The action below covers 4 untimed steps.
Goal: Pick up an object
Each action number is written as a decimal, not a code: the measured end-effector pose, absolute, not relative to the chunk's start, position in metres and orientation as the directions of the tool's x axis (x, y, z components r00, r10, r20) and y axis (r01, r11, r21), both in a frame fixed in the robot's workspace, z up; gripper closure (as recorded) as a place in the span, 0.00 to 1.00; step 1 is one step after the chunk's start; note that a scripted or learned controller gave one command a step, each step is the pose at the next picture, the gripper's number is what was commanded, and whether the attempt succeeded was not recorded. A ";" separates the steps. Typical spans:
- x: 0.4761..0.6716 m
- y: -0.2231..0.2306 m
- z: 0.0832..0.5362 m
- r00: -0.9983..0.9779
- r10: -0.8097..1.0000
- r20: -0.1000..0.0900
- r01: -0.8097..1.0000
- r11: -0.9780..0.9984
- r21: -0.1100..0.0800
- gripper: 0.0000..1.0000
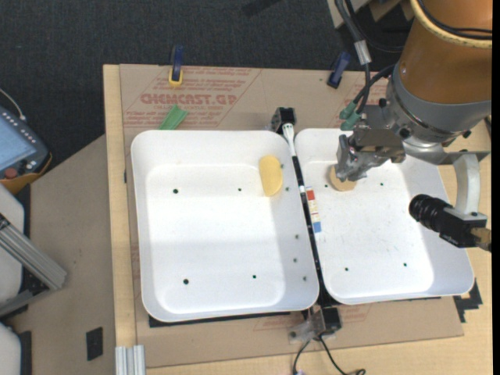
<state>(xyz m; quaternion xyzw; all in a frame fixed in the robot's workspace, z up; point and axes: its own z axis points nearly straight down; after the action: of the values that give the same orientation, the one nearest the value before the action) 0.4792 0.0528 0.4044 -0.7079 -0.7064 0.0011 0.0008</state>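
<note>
At the far left of the frame a blue-screened device (11, 143) sits at the edge, with a grey metal rail (30, 248) below it. Moving right, the cardboard sheet (211, 92) covering the table carries red print; a yellow-and-blue clamp (176, 66) grips its upper edge and a green piece (173, 117) lies just under that. The left bin (156, 287) fills the centre-left; a pale yellow oblong object (271, 175) rests in its upper right part, close to the wall next to the other bin. A black divider strip (303, 213) runs between the two bins, with a black clip (283, 119) at its upper end and another (326, 319) at its lower end. The right bin (391, 283) holds a round tan object (341, 181) in its upper left part. The hand (349, 170) is directly over that tan object, its tips at the object's top edge; whether it is spread or pinching cannot be told from this angle. A black cylindrical part (437, 216) sticks out over the bin's right side. The grey and orange arm (449, 45) fills the upper right
</note>
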 end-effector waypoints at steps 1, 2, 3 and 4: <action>0.479 0.049 0.381 0.002 1.000 0.000 1.000 -0.002 -0.005 1.00; 0.480 0.070 0.433 -0.003 1.000 0.002 1.000 0.003 0.007 1.00; 0.502 0.058 0.340 0.003 1.000 -0.002 1.000 -0.003 -0.010 1.00; 0.512 0.096 0.381 -0.003 1.000 0.001 1.000 0.003 0.006 1.00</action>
<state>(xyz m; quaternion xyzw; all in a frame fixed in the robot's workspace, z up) 0.5124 0.0961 0.3808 -0.7059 -0.7083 -0.0024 -0.0017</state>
